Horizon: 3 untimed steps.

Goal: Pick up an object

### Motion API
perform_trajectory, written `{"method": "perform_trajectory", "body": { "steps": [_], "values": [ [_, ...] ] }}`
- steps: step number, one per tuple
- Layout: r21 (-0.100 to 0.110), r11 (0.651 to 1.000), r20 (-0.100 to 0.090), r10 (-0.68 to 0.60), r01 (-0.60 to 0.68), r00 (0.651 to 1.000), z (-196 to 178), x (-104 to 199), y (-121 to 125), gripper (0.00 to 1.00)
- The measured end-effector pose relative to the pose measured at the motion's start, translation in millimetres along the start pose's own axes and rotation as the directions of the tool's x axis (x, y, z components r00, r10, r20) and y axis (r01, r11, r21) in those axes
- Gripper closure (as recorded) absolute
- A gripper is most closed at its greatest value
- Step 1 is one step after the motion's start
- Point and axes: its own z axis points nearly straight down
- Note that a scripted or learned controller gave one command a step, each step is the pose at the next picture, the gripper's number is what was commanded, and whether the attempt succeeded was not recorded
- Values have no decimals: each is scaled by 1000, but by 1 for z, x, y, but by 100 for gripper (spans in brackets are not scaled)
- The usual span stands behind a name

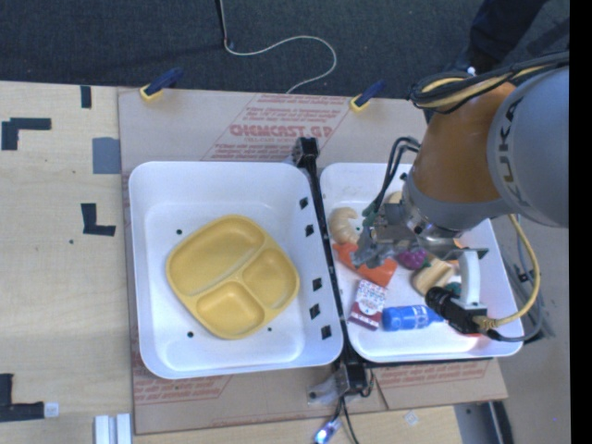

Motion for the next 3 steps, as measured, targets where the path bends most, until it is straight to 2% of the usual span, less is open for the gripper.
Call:
{"method": "perform_trajectory", "body": {
  "steps": [1,2,3],
  "values": [
    [-21,1000,-1,-5,5,1000,-97,-6,-26,100],
    [-1,1000,-1,-5,5,1000,29,14,-27,100],
    [-8,1000,-1,-6,6,1000,13,13,-26,100]
  ]
}}
